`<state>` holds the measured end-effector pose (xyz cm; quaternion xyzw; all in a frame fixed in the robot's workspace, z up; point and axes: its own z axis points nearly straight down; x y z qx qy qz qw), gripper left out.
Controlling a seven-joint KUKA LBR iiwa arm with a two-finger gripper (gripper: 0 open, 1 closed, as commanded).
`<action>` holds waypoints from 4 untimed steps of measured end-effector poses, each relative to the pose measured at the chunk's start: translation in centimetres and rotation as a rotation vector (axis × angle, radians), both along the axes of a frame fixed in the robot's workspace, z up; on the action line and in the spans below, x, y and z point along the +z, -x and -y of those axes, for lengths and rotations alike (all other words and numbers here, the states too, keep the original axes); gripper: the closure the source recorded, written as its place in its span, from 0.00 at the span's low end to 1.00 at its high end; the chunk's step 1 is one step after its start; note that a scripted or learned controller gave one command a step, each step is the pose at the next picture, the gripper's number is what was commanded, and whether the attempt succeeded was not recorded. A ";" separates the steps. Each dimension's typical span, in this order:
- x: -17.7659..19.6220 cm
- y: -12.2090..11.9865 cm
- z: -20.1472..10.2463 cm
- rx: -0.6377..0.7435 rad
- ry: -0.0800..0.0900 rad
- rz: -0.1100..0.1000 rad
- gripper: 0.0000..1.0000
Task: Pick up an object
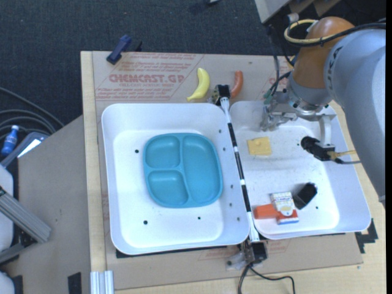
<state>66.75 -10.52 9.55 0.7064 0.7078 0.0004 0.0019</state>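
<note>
Yellow cheese block (pixel 259 146) just beside claw (pixel 270 122), black piece (pixel 304 194) apart.

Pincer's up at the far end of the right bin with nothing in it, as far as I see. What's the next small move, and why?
Probably shift the pincer toward the near side until it is over the yellow block, then descend. It hangs at the right bin's far end holding nothing, and the block lies just below it in the view, apart from the other items.

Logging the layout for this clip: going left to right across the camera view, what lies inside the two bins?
Blue divided plate → yellow block → orange piece → small white carton → black object.
</note>
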 end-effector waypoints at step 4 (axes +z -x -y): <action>0.0 0.1 -1.3 -0.001 -0.001 -0.004 0.00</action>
